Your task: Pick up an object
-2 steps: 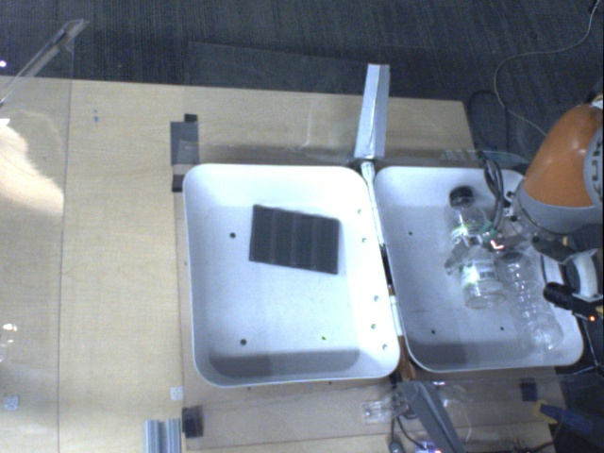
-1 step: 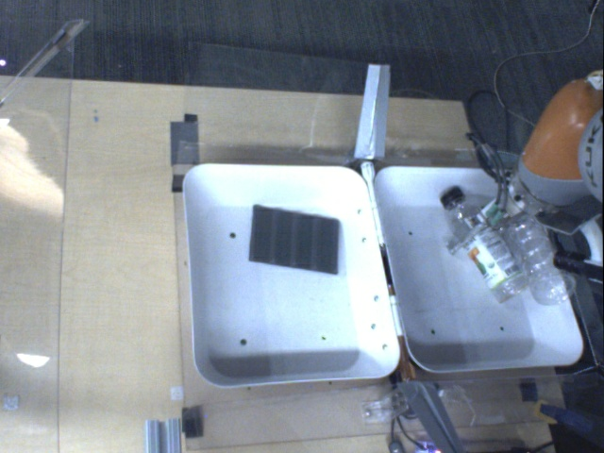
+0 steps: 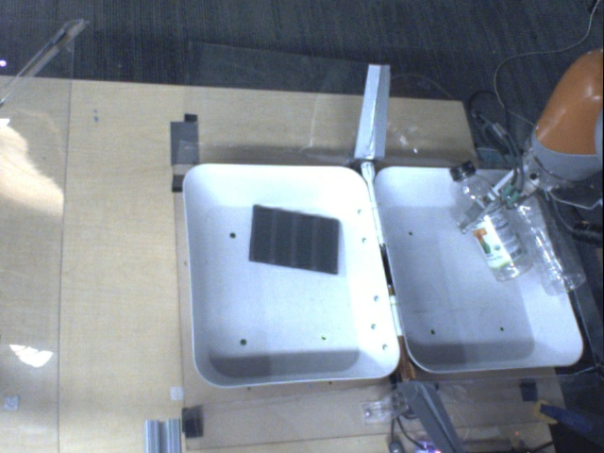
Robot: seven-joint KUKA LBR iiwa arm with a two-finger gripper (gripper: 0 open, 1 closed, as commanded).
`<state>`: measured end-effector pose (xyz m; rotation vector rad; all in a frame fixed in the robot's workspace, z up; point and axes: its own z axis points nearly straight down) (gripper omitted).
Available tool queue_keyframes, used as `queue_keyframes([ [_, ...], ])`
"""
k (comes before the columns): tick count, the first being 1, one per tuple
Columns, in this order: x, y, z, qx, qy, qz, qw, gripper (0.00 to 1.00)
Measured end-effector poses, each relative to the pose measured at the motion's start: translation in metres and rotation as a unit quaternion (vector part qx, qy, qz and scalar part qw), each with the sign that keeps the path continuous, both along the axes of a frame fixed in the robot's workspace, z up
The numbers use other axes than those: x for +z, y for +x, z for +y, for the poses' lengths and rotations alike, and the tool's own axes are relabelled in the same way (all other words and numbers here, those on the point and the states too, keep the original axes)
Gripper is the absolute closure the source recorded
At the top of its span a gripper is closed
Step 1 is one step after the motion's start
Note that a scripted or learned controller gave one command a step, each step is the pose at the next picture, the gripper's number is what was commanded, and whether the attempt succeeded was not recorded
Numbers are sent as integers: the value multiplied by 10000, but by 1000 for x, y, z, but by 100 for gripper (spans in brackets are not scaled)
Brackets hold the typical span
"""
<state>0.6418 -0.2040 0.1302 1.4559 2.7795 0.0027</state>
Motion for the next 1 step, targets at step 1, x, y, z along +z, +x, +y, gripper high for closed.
queue_keyframes([
  [1, -42, 16, 5, 745, 156, 389, 9963, 0],
])
